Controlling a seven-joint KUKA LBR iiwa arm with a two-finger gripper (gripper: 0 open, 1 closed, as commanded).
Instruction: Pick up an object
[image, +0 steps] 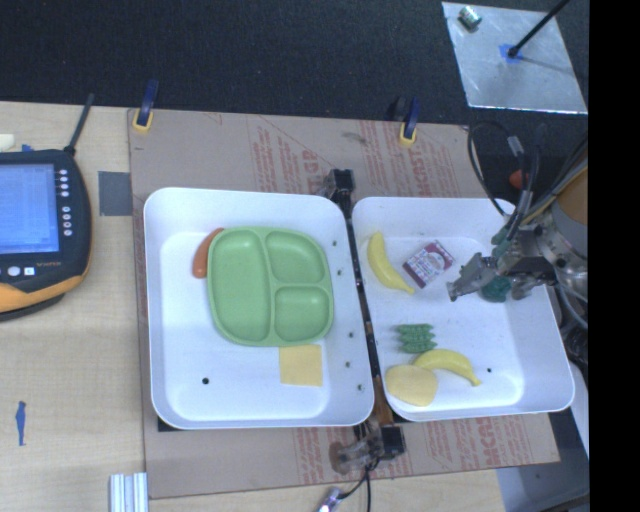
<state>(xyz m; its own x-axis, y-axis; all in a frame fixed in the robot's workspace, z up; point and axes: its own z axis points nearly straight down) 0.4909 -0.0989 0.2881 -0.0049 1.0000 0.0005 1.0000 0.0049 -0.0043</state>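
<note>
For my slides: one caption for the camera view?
Pincer over right bin near bananas; green plate in left bin.

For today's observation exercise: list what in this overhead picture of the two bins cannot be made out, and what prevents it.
- Orange item in the left bin: mostly hidden under the green plate, identity unclear.
- Teal thing by the gripper: partly covered by it, shape and any grip unclear.
- Small packet: print too small to read.
- Arm: cut off by the right edge.
</note>
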